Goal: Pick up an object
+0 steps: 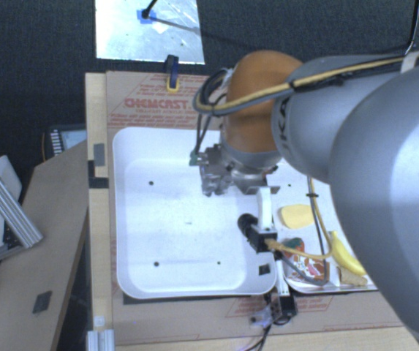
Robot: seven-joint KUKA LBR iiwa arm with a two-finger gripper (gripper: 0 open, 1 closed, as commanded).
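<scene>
White plastic: two shallow bins side by side on a sheet of printed cardboard (151, 97), seen from above at a slant. Reaching in from the right, a large grey arm (370, 145) with an orange band (257, 75) above the wrist, covering much of the right bin (294, 187). Below the band, the gripper (213, 180), pointing down over the far right part of the left bin (121, 196), above its white floor. Impossible to tell from this angle whether spread or pressed together; nothing visibly held.

Well apart from the gripper, in the visible strip of the right bin: a yellow banana (344, 258) lying lengthwise near the front right, a pale yellow rounded piece (297, 216) just behind it, and a colourful printed packet (308, 269) at the front, partly under a yellow cable.

Likeliest candidate for picking: the banana. Judged light, smooth and somewhat slippery, curved, firm or slightly yielding, hard to say whether real or plastic. Best taken across the narrow width near the middle of its length, not at the tapering ends. Pale yellow piece apparently low and flat, harder to get under. Packet probably light, thin and crinkly, apt to slide or fold. No approach toward the right bin yet.
</scene>
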